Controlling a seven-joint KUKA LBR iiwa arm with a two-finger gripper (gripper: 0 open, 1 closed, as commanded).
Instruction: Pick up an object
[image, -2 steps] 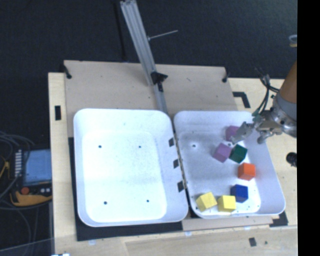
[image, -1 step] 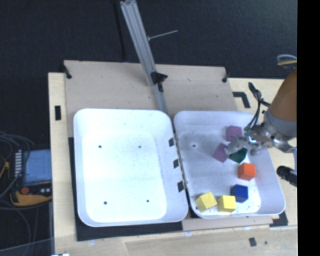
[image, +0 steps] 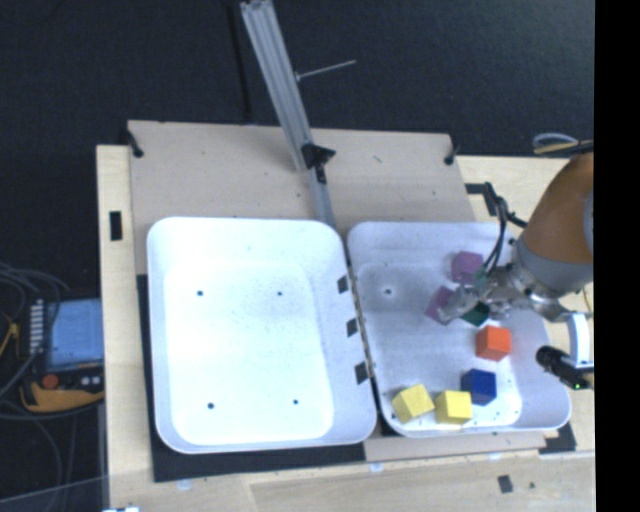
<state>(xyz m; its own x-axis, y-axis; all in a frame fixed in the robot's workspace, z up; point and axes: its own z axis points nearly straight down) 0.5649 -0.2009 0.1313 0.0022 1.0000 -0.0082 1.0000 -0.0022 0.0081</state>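
Note:
The right bin (image: 400, 270) holds several small blocks. A purple block (image: 466, 265) lies near its far side and a second purple block (image: 439, 303) sits just left of my gripper (image: 468, 305). A dark green piece (image: 479, 316) shows right under the gripper. In front of it are an orange cube (image: 493, 342) and a blue cube (image: 480, 385). Two yellow blocks (image: 412, 402) (image: 455, 405) rest at the bin's near edge. The gripper is low over the bin, between the purple block and the green piece; whether it touches either is unclear.
The left bin (image: 250, 330) sits beside the right one, with a raised rim between them. A metal pole (image: 290, 100) slants up from the bench's far middle. The arm's orange band (image: 560, 215) hangs over the right bin's far right corner.

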